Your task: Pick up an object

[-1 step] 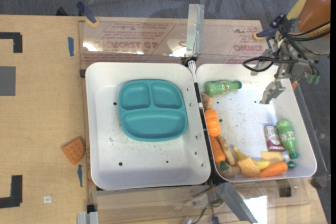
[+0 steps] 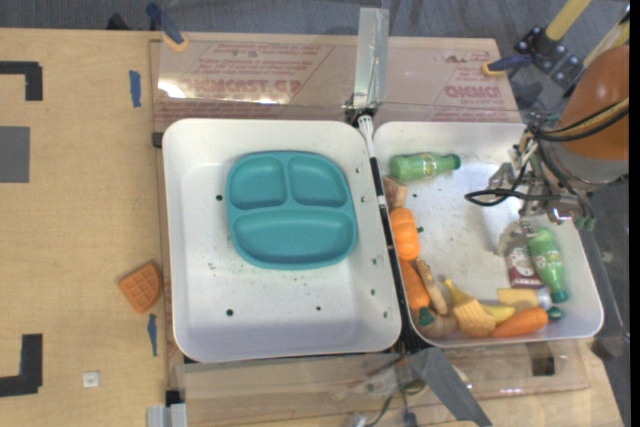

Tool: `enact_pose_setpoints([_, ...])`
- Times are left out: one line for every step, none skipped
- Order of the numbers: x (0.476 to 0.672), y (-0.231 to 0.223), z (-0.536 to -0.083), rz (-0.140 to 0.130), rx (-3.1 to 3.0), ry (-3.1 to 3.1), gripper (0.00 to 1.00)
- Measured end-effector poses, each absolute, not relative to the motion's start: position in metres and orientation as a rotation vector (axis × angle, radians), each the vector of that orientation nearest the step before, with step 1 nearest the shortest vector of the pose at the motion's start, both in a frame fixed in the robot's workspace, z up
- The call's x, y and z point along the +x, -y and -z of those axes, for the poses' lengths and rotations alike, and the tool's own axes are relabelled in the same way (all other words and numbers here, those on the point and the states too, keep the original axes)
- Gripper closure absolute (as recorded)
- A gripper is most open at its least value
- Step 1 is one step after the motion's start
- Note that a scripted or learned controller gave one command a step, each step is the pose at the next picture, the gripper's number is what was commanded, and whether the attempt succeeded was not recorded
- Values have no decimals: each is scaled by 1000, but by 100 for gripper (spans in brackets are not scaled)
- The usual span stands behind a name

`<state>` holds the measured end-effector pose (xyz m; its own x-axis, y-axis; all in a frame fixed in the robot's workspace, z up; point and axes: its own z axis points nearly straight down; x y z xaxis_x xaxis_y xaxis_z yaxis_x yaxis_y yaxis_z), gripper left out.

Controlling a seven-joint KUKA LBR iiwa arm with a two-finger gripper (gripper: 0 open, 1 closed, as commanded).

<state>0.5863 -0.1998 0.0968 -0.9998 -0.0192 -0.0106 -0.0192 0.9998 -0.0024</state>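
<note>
Camera view, from above at a slant. My tool hangs over the right bin, near its right wall, wrist cables looped just above it. I cannot tell how far the tool is open, nor whether it has hold of anything; its tips are lost against the clutter below.

Directly beneath the tool lies a green bottle, long axis running up-and-down in the picture and tilted slightly, its white cap toward the bin's near edge. Beside it, touching on the left, is a small dark red packet.

A second green bottle lies at the bin's far side, long axis left-to-right. An orange carrot rests along the left wall. Toy foods crowd the near edge.

The left bin holds a teal divided plate. An orange waffle toy lies on the bench, left of the bins.
</note>
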Motion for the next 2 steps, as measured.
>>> enact_pose_setpoints([568, 217, -88, -10, -61, -3131, 0])
enact_pose_setpoints([572, 217, -103, 1, -66, -3118, 100])
